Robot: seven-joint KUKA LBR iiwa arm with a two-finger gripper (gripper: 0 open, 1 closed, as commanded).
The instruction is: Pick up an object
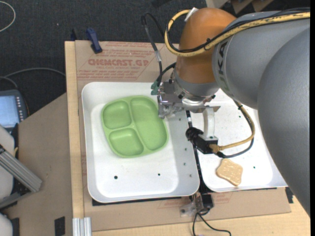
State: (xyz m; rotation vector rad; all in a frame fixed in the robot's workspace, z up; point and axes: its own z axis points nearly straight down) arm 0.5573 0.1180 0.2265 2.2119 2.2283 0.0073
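Above the inner edge of the left bin, just by the green tray's right rim: the gripper, hanging below the orange band of the grey arm; cannot tell whether spread or pressed together, the tips lost against wrist hardware and the tray's edge; nothing seen pinched between them; whether touching the tray's rim, also not clear.

Just right of the gripper: a white bracket and a black fitting on the wrist, hanging over the seam between the two bins; a yellowish cable looping from that fitting out over the right bin; black cables arching up from the wrist toward the orange band.

Inside the left bin: the green tray, three compartments, lying flat and turned at an angle, filling the upper middle of the bin; all three compartments bare; white floor around it, with a few small dark dots toward the near edge.

Inside the right bin: a tan, toast-like piece, lying flat near the front edge, well apart from the gripper and just under the loop of cable; much of this bin hidden behind the arm.

Under both bins: a brown board with red printed lettering along its far side; a blue clamp at its far left corner.
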